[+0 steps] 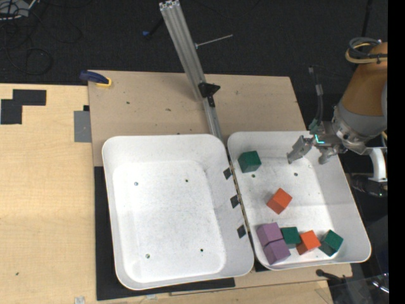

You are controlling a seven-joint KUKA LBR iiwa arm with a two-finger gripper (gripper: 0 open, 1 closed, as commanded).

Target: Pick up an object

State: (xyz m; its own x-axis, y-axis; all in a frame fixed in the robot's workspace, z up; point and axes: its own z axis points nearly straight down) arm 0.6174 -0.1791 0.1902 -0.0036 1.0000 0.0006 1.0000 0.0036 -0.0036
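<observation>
The gripper [312, 152] hangs with fingers apart and nothing between them over the right bin's [354, 214] far edge. The nearest block, a green cube [249, 161], sits toward its nine o'clock; an orange cube [279, 201] lies toward seven.

Alu rail [187, 56], blue clamp [95, 77] on bench [253, 100].

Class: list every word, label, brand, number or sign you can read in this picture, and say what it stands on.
None can be read. The green cube, orange cube and purple blocks have plain faces. The shallow white bins carry no print. The grey arm with the orange band shows no legible marking.
</observation>
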